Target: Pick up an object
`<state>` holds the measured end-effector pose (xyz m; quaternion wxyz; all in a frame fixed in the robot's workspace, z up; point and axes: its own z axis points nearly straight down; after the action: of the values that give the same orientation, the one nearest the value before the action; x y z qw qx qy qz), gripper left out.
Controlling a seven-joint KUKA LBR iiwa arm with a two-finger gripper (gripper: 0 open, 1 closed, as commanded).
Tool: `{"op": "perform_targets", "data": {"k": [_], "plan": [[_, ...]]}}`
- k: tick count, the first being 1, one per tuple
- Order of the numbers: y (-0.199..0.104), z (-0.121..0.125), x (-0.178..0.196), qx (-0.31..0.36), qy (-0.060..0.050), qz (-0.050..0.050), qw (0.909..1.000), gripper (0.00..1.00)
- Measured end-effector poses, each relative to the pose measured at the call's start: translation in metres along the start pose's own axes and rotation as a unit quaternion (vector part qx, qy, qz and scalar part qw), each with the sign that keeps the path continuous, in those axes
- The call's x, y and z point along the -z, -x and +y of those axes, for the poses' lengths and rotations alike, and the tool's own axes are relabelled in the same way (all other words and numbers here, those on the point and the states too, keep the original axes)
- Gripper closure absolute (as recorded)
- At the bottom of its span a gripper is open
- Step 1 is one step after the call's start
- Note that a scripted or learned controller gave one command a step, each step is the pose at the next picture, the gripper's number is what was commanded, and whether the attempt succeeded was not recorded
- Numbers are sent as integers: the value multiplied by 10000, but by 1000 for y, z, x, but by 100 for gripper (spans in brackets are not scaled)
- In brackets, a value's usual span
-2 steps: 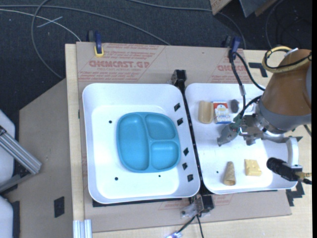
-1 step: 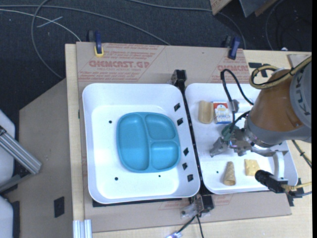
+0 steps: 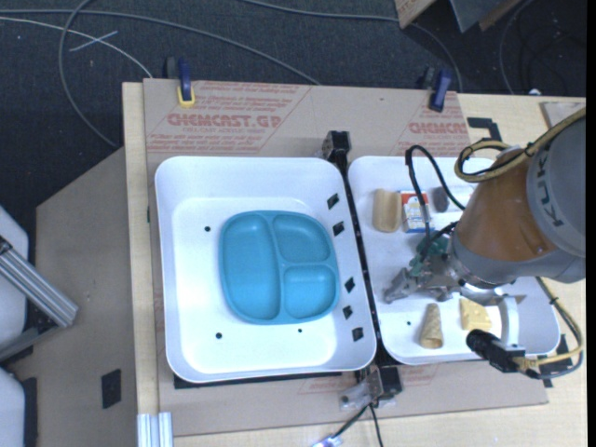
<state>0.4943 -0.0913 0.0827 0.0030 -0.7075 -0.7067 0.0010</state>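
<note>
We saw the left bin (image 3: 172,250) well left of the claw, holding a blue divided plate (image 3: 277,265), likely parked there as a drop spot. The claw (image 3: 414,282) sat low in the right bin (image 3: 396,343), arm (image 3: 507,222) bent over it. We couldn't tell its state, too blurred. A tan roll (image 3: 386,209) lay above the claw, a cone-shaped piece (image 3: 430,325) just below-right, a yellowish piece (image 3: 475,316) further right. Probable pick targets, all within reach.
</note>
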Motion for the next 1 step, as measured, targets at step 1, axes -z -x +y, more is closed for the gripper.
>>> {"op": "perform_targets", "data": {"k": [1], "plan": [[0,1,13,1,25,-2,10000,100]]}}
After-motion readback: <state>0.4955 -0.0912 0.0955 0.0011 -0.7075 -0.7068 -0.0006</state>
